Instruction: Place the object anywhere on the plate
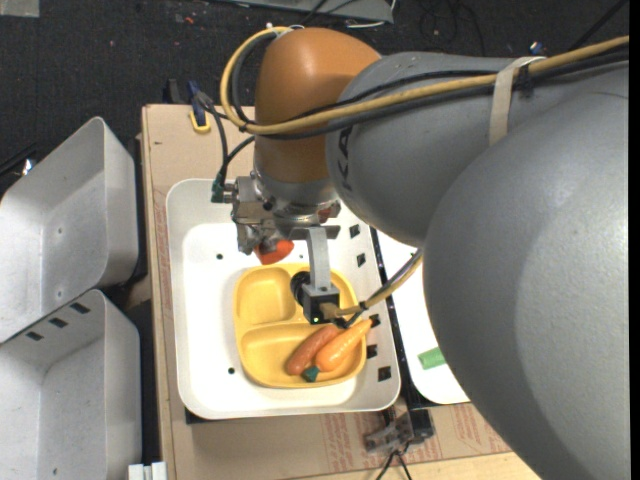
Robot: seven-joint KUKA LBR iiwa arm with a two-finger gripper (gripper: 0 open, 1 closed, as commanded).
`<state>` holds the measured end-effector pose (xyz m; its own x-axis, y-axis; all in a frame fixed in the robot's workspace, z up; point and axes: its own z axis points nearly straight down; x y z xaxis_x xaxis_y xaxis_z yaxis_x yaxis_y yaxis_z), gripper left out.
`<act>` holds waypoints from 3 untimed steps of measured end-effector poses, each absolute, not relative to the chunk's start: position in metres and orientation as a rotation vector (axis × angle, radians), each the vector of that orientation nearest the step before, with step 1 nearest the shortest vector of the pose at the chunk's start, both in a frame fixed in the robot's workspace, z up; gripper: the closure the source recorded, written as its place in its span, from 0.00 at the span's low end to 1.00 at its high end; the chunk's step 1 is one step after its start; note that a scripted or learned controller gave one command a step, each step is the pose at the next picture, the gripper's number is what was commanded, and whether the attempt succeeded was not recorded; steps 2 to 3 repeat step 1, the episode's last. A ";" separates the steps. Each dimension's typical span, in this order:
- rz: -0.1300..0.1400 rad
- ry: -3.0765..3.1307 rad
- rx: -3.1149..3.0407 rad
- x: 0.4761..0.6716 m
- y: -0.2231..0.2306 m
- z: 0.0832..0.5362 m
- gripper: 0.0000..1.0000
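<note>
A yellow divided plate (258, 300) lies in the left white bin (198, 298). Two orange carrots (328, 347) rest in the plate's near compartment, side by side. A small red object (273, 253) pokes out from under my gripper (267, 236), right at the plate's far rim. The gripper hangs directly over it, and its body hides most of the red object. I cannot make out whether the red object is held or just lying there.
The arm's big grey body covers most of the right bin (440, 383), where a small green patch (431, 359) shows. White angled panels (60, 248) stand off the bench's left side. The left bin's floor is bare white around the plate.
</note>
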<state>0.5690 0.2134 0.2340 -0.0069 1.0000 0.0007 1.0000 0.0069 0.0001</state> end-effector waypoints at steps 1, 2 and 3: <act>0.001 -2.225 -2.218 0.569 0.211 0.234 0.00; 0.001 -2.225 -2.218 0.569 0.211 0.234 0.00; 0.001 -2.225 -2.218 0.569 0.211 0.234 0.00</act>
